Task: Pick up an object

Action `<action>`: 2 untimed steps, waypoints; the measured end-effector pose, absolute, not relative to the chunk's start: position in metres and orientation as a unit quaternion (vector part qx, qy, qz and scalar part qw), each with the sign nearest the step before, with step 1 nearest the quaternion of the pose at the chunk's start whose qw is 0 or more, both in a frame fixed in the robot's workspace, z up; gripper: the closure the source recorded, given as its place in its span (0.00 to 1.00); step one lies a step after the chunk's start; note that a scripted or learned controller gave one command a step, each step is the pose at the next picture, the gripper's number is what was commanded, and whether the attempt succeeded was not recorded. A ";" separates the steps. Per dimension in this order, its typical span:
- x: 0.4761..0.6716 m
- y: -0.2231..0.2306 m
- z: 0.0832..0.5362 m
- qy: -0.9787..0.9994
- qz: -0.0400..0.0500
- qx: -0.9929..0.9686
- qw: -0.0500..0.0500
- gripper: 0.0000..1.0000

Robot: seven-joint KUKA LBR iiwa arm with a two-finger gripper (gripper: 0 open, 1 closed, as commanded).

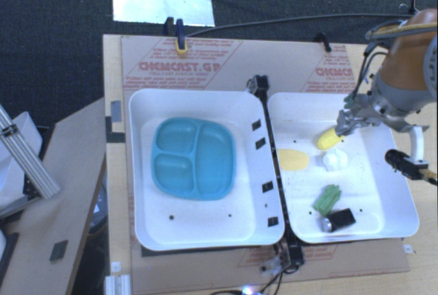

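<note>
Desk [205, 57] carries two white bins. Nearest in the right bin [404, 215] lies a black can [338, 220], touching a green toy [327, 198] just behind it. Farther back sit a yellow lemon [293, 159] and a white lump [335, 161]. Beyond them, the fingers [344, 124] come down at a yellow piece [329, 139]; whether they grip it I cannot tell. The left bin [147, 225] holds a blue plate [194, 157].

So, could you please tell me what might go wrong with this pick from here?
The gripper sits at the edge of the yellow object, so a grasp there may slip off. The white object and the yellow disc lie close by and could get nudged. The bin wall is fairly near too.
</note>
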State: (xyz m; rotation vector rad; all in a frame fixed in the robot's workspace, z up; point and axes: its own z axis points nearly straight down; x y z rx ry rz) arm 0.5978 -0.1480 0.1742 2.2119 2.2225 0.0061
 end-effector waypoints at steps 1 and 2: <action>0.599 -0.148 0.209 0.709 0.002 0.706 0.002 1.00; 0.593 -0.097 0.204 0.710 0.001 0.704 0.000 1.00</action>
